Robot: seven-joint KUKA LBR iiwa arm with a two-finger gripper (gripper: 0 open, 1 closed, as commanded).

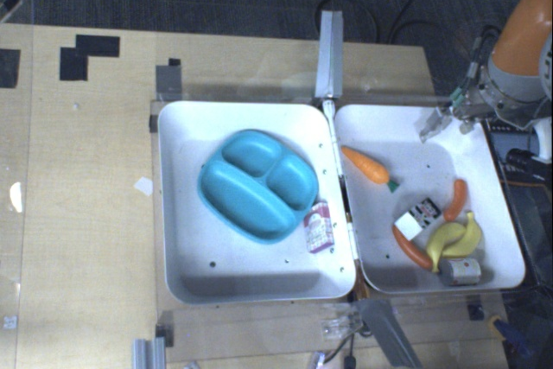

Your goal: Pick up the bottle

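Hand point(435, 124) poised over the upper edge of the right bin point(510, 268), carrying nothing; whether released or clenched cannot be told at this size. Parked high, probably to stay out of the way before a descent. Closest to the hand, a carrot point(366, 166) lying slantwise on the bin floor. Farther off, a cluster in the same bin: a red-orange strip point(456, 197), a small black-and-white block point(419, 215), a banana point(454, 241), a second orange piece point(413, 248) and a grey block point(460, 270), all touching or nearly so. Beyond the ridge between the bins, well apart from the hand, the bottle point(319, 226), lying on its side in the left bin point(173, 186), tucked between the blue divided plate point(257, 183) and the bin wall. Awkward spot: plate rim touching on one side, wall just beside on the other, little room for fingers to straddle. Likely a long crossing first, clearing the ridge, then a careful approach along the bottle's length. Wooden desk point(78, 186) beneath everything.
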